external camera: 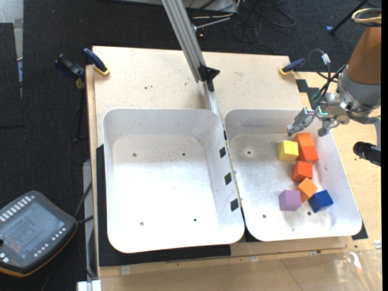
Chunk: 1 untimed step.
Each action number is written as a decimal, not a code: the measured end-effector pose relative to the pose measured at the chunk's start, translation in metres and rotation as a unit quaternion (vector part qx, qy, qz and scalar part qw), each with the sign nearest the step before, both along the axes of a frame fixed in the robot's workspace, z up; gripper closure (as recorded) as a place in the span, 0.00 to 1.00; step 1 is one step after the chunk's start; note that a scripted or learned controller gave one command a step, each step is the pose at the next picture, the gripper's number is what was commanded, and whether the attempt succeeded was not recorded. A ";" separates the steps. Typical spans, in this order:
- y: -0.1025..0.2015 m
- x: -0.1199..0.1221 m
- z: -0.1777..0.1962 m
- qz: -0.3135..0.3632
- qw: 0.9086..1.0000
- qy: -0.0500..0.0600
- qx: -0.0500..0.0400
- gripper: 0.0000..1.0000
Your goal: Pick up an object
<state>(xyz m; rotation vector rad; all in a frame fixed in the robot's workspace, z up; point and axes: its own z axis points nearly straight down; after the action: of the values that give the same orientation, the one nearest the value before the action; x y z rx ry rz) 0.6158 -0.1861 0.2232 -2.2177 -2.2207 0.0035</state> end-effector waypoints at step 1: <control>0.000 0.001 0.003 0.001 1.000 -0.002 -0.001 0.00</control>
<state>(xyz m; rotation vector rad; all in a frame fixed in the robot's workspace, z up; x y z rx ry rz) 0.6167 -0.1859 0.2258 -2.2184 -2.2252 0.0011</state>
